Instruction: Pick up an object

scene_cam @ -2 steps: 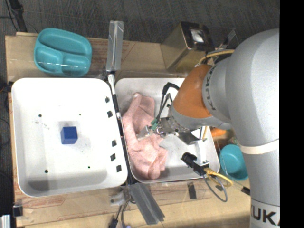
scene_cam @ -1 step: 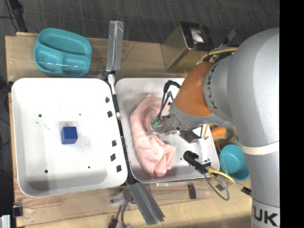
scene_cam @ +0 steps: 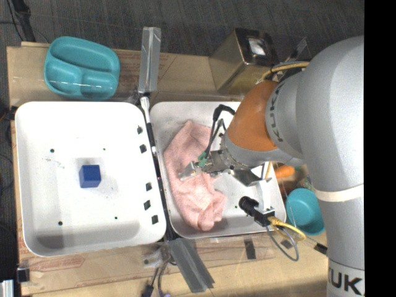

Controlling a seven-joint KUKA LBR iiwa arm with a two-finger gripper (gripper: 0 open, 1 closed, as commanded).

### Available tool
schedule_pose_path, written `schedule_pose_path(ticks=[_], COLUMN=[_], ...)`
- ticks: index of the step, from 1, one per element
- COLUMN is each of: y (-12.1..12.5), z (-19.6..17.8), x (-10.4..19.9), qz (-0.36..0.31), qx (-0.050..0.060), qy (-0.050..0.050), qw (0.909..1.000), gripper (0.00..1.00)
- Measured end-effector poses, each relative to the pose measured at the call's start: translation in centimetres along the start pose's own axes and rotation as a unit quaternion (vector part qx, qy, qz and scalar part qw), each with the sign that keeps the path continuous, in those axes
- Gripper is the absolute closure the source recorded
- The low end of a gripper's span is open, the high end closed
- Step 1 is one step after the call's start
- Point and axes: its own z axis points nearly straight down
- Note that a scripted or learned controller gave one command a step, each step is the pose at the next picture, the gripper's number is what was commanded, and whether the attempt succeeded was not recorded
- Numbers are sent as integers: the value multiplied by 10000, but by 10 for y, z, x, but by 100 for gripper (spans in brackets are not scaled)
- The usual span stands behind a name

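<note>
- Dark carpet [scene_cam: 185, 11] runs along the far edge of the scene, beyond a pale brown counter [scene_cam: 179, 70] that bears two shallow white bins side by side.
- On the counter's far left corner, behind the bins, lies a teal moulded tray [scene_cam: 81, 67] with compartments.
- A brown box [scene_cam: 241, 60] stands behind the right bin, and a grey metal bar [scene_cam: 148, 60] lies along the line where the two bins meet.
- The left bin [scene_cam: 37, 129] holds a small blue cube [scene_cam: 90, 175], sitting alone near the middle of its floor, well apart from the walls.
- The right bin [scene_cam: 192, 111] holds a crumpled pink cloth [scene_cam: 195, 203], spread along the bin's left half from the far wall nearly to the near wall.
- The grey arm [scene_cam: 322, 116] reaches in from the right, with its orange band [scene_cam: 250, 125] above the right bin.
- The claw [scene_cam: 190, 169] is low over the middle of the pink cloth, at or just above its folds.
- From this slant I cannot tell whether the claw is apart or together, nor whether it has any of the cloth in it.
- A teal bowl [scene_cam: 303, 210] sits on the counter just outside the right bin's right wall, partly hidden by the arm.
- A small orange thing [scene_cam: 284, 172] shows just behind the bowl; it is too hidden to name.
</note>
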Motion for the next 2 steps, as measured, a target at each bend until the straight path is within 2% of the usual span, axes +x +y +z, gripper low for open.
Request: schedule_pose_path(ticks=[1,2], y=[0,1], z=[10,0], x=[-14,-13], qz=[-217,-242], qx=[11,3], qy=[8,9], qw=[9998,9997], gripper=[0,100])
